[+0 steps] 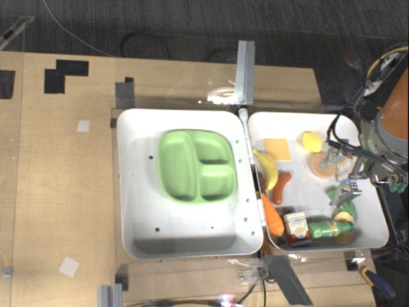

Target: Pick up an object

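On the counter (57,190) sit two white bins. The left bin (137,235) holds a green tray (195,165) with three parts. The right bin (374,232) holds a banana (268,169), a hot dog (281,187), a carrot (273,218), a flat orange square (277,148), a small box (296,226), a green bottle (329,228) and a lemon (312,141). The jaws (345,187) hang low over the right side of this bin, near a tan round thing (319,165). I cannot tell how wide they are or if they hold anything.

A robotics lab: left of the pincer (345,194), two white bins (137,235) sit on a plywood table (57,190) with metal brackets (245,69), cables (144,43) trailing over grey carpet (192,11).
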`<state>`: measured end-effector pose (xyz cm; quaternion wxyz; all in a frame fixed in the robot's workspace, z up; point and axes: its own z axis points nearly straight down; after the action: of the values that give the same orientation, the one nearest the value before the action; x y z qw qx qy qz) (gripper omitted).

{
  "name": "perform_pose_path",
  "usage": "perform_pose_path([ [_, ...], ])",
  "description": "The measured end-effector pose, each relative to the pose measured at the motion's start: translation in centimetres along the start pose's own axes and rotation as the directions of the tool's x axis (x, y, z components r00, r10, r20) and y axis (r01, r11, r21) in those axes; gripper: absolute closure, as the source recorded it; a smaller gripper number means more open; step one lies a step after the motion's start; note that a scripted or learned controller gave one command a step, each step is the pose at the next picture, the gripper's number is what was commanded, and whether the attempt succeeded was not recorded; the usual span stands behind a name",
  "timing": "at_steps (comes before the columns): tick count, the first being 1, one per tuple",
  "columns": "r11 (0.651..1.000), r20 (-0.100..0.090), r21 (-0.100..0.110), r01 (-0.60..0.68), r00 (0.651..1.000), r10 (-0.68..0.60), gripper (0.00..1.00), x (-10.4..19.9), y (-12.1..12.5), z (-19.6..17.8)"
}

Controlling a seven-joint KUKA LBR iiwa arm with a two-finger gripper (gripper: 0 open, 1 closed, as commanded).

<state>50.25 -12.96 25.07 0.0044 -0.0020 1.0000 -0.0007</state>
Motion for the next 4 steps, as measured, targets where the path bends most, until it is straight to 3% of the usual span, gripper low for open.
perform_pose_path([
  [1,0.998,-0.009,-0.004,0.059,0.998,-0.059,0.00,1.6,2.7,11.9],
  [2,0.999,0.010,0.004,-0.050,0.999,0.050,0.00,-1.1,4.3,15.0],
  [3,1.000,0.023,0.001,-0.012,1.000,0.012,0.00,-9.6,3.1,15.0],
  [4,0.988,0.027,-0.001,-0.153,0.988,0.153,0.00,-4.9,3.1,15.3],
])
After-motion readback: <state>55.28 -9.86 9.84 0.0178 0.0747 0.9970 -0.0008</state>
